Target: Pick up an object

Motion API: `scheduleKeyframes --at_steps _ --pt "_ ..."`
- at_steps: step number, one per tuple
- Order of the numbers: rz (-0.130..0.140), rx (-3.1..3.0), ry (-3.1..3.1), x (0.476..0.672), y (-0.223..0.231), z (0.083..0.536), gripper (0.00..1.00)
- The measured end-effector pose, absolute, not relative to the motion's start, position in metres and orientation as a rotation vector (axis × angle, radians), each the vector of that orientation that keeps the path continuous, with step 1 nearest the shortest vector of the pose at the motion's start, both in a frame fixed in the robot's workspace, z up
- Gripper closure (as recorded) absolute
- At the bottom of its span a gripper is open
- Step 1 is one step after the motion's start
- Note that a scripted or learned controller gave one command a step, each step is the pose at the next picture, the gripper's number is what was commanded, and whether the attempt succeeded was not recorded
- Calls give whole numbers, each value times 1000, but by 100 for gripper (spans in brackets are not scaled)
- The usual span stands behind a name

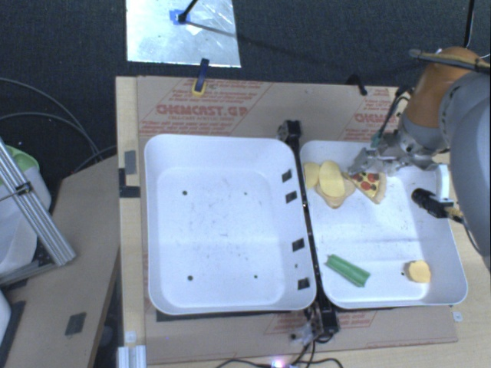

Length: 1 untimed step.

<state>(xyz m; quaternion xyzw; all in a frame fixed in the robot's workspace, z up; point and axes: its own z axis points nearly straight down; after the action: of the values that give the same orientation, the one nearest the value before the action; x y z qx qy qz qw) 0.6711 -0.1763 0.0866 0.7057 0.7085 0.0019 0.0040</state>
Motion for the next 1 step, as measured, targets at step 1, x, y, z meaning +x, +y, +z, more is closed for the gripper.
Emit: scheduleKeyframes --at_steps 1 --pt "-10 2236 2217 527 -211 84 0"
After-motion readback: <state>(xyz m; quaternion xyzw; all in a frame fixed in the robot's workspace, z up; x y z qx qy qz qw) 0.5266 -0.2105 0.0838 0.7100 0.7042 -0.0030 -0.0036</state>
